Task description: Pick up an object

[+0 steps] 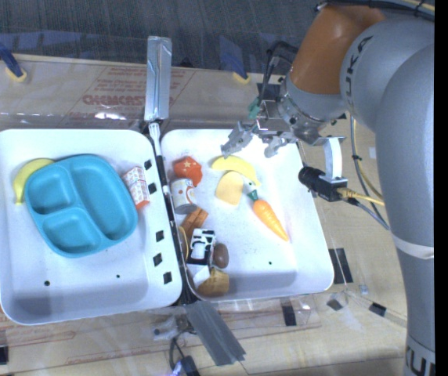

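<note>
Objects for picking are gathered in the right bin (306, 269), which is seen in the middle of the frame, mostly along its left wall and in its upper part. A yellow banana-shaped piece (234, 164) lies near the upper edge of this bin, and a pale yellow wedge (230, 187) is placed just below it, touching or almost touching. An orange carrot (268, 216) with a green top is laid at a slant to the right of the wedge. A red tomato-like toy (186, 169) and a small can (181, 194) are found near the left wall, and below them an orange-brown piece (195, 218), a black and white item (201, 246), a dark brown egg-shaped thing (220, 254) and a tan lump (214, 282) are crowded together. The gripper (254, 141) is seen over the upper edge of the right bin, just above the banana-shaped piece, and its fingers (235, 140) are spread apart with nothing between them. The grey arm (396, 92) with its orange band (326, 41) is reaching in from the upper right of the frame. In the left bin (20, 288) a blue divided tray (79, 204) is placed, with a yellow banana (27, 173) partly hidden under its upper left corner and a small red and white packet (136, 186) at its right side. Both bins are standing on the tabletop (67, 77).
</note>
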Motion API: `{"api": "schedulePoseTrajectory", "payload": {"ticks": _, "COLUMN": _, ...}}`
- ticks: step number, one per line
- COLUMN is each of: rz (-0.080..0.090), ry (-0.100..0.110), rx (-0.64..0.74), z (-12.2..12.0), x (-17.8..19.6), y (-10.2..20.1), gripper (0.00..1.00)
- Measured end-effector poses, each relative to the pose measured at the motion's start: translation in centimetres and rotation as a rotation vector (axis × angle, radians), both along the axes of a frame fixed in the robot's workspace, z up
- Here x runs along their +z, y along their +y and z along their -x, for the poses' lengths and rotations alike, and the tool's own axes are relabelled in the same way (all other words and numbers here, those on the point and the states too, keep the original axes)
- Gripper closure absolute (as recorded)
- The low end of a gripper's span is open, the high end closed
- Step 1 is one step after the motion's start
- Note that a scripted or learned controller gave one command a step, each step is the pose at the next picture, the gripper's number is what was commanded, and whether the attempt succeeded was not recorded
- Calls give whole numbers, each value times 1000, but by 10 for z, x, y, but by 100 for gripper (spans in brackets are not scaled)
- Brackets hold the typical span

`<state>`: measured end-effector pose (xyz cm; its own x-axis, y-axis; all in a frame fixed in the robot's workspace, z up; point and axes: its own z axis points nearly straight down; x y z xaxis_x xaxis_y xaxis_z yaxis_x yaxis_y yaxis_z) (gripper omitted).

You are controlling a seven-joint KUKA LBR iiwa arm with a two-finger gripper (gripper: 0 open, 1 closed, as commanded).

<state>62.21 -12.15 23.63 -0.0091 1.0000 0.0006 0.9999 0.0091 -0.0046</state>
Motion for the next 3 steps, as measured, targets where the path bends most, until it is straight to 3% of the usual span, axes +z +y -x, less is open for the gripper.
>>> {"api": "schedulePoseTrajectory", "payload": {"ticks": 1, "rz": 0, "ry": -3, "rx": 151, "z": -2, "x": -144, "y": -38, "gripper": 0}}
{"api": "schedulePoseTrajectory", "payload": {"ticks": 2, "rz": 1, "ry": -3, "rx": 155, "z": -2, "x": -134, "y": -38, "gripper": 100}}
{"api": "schedulePoseTrajectory", "payload": {"ticks": 3, "rz": 1, "ry": -2, "rx": 155, "z": -2, "x": -134, "y": -38, "gripper": 0}}
